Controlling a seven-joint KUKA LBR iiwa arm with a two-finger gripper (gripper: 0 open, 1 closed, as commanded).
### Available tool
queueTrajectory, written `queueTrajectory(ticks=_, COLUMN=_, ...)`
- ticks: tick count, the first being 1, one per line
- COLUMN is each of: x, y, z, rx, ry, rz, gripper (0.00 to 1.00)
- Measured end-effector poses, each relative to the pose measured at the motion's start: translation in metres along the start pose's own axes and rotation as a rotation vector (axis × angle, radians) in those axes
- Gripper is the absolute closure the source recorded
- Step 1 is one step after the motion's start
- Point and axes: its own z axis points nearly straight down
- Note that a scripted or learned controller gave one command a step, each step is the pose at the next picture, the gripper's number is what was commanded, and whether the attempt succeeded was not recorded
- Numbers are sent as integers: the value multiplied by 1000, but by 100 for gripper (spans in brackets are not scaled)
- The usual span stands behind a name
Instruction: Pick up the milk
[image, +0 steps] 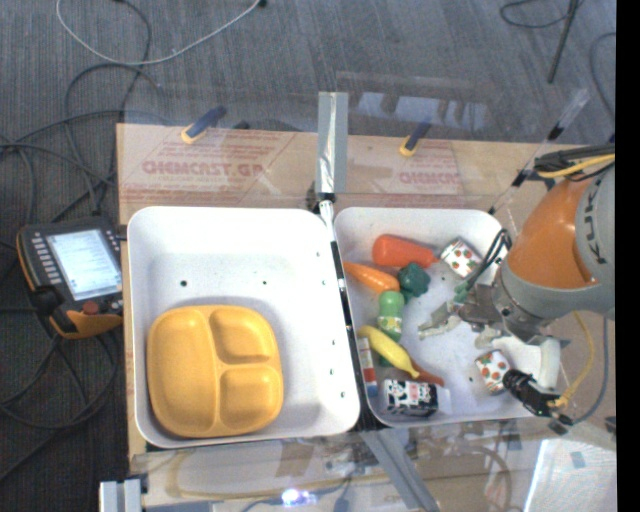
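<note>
The milk carton (410, 396), a small box printed in black-and-white cow patches, is lying on its side against the near wall of the right bin (420, 222), with its long axis running left to right along that wall. The gripper (447, 318) is hanging over the middle of the same bin, reaching in from the right below the orange band, and whether its metal parts are spread or pressed together cannot be told from this slanted view; nothing is showing between them. The carton is sitting toward the camera and a little to the left of the gripper, near but apart, so the coming move looks like a short travel toward the near wall and then a descent, with the grip best set across the carton's short width. A banana (387, 350) is lying just beside the carton's upper left end, and a red-dotted white cube (492, 367) is resting to its right, so the approach is leaving little room for error. A yellow divided plate (215, 371) is sitting in the left bin (230, 225).
</note>
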Motion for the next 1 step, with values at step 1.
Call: queueTrajectory(ticks=1, x=52, y=31, z=36, rx=-13, ry=-6, rz=74, gripper=0)
